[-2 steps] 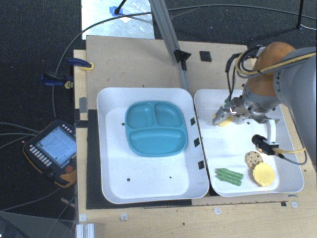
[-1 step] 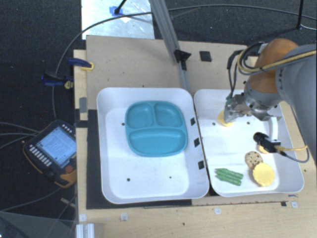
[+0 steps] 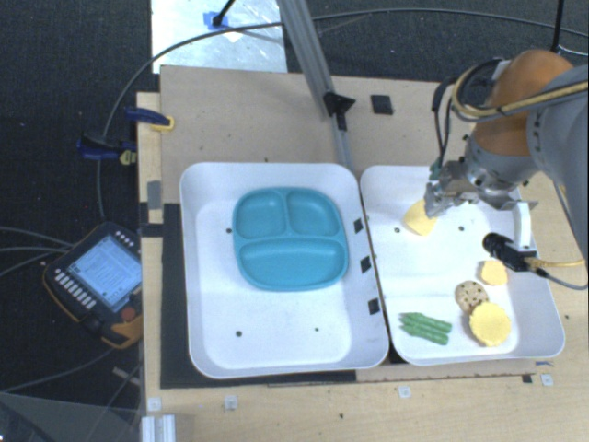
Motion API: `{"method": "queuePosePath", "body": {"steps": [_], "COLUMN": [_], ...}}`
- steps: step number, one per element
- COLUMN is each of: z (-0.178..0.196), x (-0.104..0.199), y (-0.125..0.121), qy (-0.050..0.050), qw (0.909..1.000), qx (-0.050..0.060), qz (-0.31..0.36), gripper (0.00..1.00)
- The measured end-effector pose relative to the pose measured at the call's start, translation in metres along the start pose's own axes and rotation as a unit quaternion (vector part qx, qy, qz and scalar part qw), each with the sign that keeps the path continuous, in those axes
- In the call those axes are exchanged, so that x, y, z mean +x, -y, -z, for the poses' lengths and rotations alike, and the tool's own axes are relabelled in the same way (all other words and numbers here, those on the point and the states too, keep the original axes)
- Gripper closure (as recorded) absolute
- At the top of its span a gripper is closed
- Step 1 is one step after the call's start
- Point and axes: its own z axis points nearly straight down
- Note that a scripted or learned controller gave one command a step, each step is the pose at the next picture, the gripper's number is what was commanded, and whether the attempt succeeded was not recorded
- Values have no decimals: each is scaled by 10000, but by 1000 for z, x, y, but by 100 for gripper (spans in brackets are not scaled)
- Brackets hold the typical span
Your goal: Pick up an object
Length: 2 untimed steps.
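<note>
The arm reaches in over the right-hand bin, and its fingers hang low at the far end of that bin. Right below them and a touch toward the left bin lies a pale yellow wedge, which seems the piece the arm is after. The tips look to be touching it or just above it, but from where I stand I cannot tell whether the fingers are spread or pressed together, and I see nothing clearly caught between them. The wedge appears to rest on the bin floor.

So I judge the task barely begun: the approach is made, the grasp and lift are left to do.

Nearer to me than the fingers, well apart from them, sit the other pieces: a small yellow chunk, a speckled cookie, a round yellow disc and a bunch of green beans. All lie loose in the same bin. Away to the fingers' far side, in the left bin, a blue divided plate rests on its own. Both bins sit on the desk.
</note>
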Motion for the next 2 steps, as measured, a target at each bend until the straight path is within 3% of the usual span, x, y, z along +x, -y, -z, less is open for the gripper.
{"method": "queuePosePath", "body": {"steps": [1,2], "z": [59,64], "x": [-9,-8], "y": [1,0], "qy": [6,1], "qw": [10000,10000], "qx": [-13,-3], "qz": [-10,-2], "gripper": [100,100]}}
